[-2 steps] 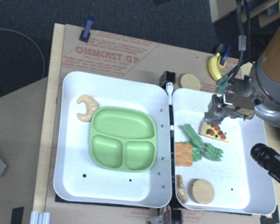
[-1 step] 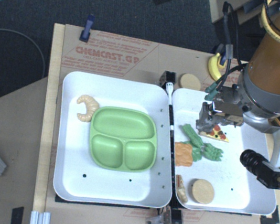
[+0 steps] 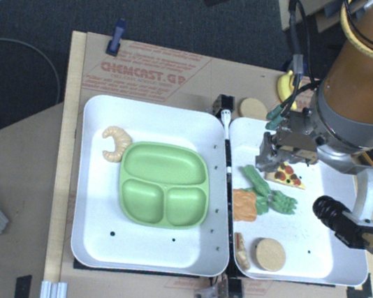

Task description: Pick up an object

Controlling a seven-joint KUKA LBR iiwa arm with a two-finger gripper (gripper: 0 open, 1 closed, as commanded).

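Note:
My gripper point(image 3: 274, 162) hangs low over the far left part of the right bin point(image 3: 336, 270), under the grey and orange arm. A toy pizza slice point(image 3: 290, 177) lies right by its tip, partly under it. Just in front lies a green toy vegetable point(image 3: 268, 192), with an orange piece point(image 3: 243, 206) beside it. Near the front of the same bin lie a round tan disc point(image 3: 270, 254) and a small bread-like piece point(image 3: 241, 252). In the left bin point(image 3: 93, 116), a croissant point(image 3: 114, 143) rests next to a green divided plate point(image 3: 164, 183).
A black cylinder on a white bracket point(image 3: 336, 216) juts over the right bin's right side. Behind the bins on the cardboard sit a round tan piece point(image 3: 253, 108) and a yellow item point(image 3: 285, 88). A blue clip point(image 3: 116, 37) holds the far left of the cardboard.

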